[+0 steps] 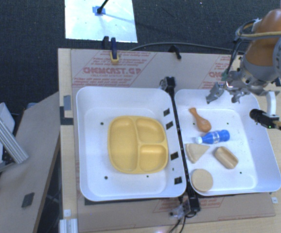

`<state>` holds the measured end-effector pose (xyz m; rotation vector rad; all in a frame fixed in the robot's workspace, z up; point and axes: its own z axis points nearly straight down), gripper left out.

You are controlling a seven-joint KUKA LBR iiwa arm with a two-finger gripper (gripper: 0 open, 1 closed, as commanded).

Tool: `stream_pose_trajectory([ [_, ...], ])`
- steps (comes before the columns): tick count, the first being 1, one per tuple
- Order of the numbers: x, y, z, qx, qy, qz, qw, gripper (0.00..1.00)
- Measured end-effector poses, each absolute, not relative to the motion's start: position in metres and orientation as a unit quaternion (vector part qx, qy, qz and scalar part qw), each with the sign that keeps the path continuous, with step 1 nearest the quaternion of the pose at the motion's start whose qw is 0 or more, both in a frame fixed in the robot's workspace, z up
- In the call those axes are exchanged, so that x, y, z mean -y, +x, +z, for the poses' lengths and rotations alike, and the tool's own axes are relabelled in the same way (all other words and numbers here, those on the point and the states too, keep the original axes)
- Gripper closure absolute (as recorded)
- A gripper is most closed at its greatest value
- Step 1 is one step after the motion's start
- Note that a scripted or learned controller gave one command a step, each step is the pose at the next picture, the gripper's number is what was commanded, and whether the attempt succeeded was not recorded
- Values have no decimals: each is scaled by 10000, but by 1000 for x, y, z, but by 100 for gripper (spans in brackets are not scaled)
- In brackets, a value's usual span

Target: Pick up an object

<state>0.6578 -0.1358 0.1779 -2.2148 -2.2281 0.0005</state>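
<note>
Camera view gives you the bench (pixel 145 62) first, a tan board with red lettering that carries two shallow white bins side by side. Your left bin (pixel 89 144) holds a yellow divided plate (pixel 136 143), sitting roughly in the middle of its floor. Your right bin (pixel 262 164) holds the smaller pieces. The arm (pixel 272 38) comes in from the right edge of the view, grey with its orange band uppermost, bent down over the far right corner of the right bin. Its gripper (pixel 225 93) hangs just above that bin's far rim, fingers spread apart and pointing down, with nothing between them. Nothing in the bin touches it. Nearest to it you have a tan drumstick-shaped piece (pixel 200 120), lying near the far left part of the bin floor. Just below that lies a blue bottle (pixel 213 137) on its side, cap toward the divider between the bins. Toward the near edge you see a brown bread-like block (pixel 226 158), a pale wedge (pixel 196 152) beside it, and a round tan disc (pixel 202 179) at the near left corner.
</note>
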Motion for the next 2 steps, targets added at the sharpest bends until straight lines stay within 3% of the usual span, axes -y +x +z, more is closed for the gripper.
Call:
stream_pose_trajectory([
  [2,129,658,88,7089,-7053,-33,-19,0],
])
